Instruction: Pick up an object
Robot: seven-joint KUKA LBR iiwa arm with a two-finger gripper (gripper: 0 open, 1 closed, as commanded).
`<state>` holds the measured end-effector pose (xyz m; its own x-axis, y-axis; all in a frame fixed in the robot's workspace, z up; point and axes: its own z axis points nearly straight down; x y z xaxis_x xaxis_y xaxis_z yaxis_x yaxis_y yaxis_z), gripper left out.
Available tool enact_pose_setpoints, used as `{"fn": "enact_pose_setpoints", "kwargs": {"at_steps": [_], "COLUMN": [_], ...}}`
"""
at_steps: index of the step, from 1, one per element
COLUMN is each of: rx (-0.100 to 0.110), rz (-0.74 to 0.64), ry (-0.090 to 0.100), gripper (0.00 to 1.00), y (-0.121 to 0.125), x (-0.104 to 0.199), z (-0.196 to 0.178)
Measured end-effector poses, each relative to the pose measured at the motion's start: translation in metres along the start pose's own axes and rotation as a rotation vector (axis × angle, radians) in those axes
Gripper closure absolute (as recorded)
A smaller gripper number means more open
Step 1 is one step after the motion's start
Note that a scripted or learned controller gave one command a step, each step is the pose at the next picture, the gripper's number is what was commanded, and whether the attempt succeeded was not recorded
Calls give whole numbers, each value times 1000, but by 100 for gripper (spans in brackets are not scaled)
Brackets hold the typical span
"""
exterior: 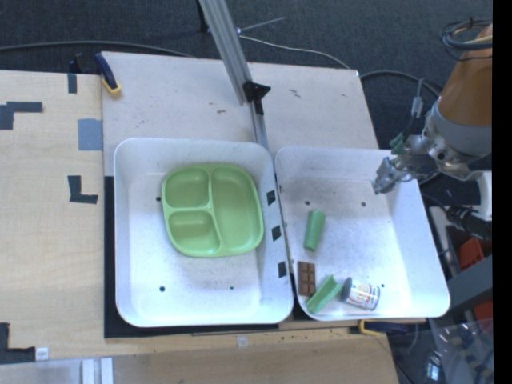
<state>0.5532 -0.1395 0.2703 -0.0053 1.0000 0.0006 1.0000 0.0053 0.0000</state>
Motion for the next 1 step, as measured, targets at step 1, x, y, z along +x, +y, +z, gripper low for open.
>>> {"fn": "enact_pose_setpoints", "kwargs": {"at_steps": [1], "rx": [0], "rz": [-1], "ry": [1], "gripper": [100], "y": [16], "x": [50], "z": [-4]}}
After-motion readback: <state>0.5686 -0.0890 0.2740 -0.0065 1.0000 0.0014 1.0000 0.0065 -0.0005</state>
